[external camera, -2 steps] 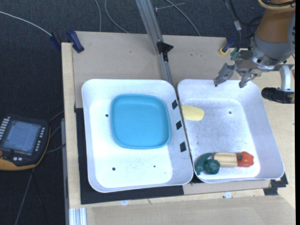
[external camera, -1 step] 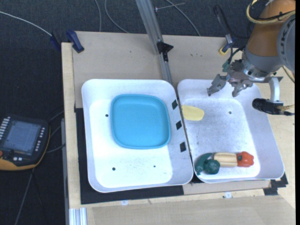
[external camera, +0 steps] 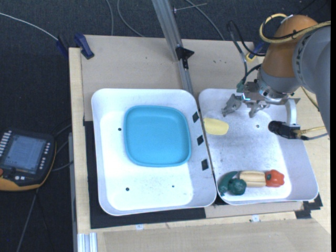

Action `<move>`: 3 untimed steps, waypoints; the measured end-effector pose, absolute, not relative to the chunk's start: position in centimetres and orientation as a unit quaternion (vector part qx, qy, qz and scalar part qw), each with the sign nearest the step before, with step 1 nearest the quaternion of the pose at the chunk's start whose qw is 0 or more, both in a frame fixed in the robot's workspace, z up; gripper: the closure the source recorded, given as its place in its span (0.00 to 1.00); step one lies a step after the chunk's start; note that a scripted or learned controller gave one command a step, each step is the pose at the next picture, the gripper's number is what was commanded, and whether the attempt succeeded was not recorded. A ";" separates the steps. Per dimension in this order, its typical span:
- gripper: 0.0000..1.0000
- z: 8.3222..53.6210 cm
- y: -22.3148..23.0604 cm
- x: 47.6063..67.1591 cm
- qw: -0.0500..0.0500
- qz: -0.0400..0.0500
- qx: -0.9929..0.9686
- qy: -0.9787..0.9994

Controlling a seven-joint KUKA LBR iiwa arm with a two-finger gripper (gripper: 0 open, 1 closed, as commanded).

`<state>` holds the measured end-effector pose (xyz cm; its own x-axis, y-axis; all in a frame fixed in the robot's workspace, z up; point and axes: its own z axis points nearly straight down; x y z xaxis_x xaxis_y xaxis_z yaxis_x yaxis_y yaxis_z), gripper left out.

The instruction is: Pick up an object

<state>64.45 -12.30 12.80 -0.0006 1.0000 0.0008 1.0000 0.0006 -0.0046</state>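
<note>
Gripper [external camera: 242,107] hovering over right bin [external camera: 294,167], jaws spread, pinching nothing. Yellow piece [external camera: 216,126] lying just beside, lower left. Advice: centre jaws over it, descend straight, close gently.

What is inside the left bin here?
The left bin holds a turquoise square plate, lying flat near its middle. A few dark specks dot the bin floor around it. Whatever lies beneath the plate is covered.
</note>
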 end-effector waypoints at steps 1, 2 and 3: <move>0.00 9.4 -12.3 64.4 0.001 0.001 -0.707 -0.707; 1.00 10.7 -12.3 64.5 -0.001 -0.001 -0.707 -0.707; 1.00 15.7 -12.8 63.8 -0.002 -0.001 -0.707 -0.707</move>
